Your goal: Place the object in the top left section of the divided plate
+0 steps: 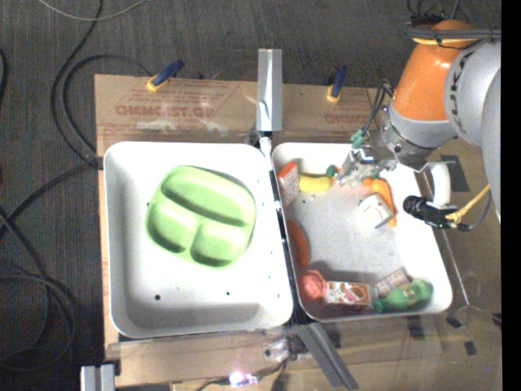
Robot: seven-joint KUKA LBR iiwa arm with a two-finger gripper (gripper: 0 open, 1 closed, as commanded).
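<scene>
The green divided plate (202, 215) lies in the left bin (130, 300), with one long section at the back and two smaller ones in front. My gripper (356, 168) hangs over the back of the right bin (444, 283), just right of a yellow banana (316, 183). An orange piece (380, 191) and a white piece (374, 210) lie just to the gripper's front right. I see nothing held in the gripper.
Along the right bin's left wall lie an orange packet (287, 177) and a red item (298, 243). At its front are a red bottle (330, 291), a brown bar (391, 281) and a green pickle-like toy (404, 294). A metal post (269, 96) stands behind the bins.
</scene>
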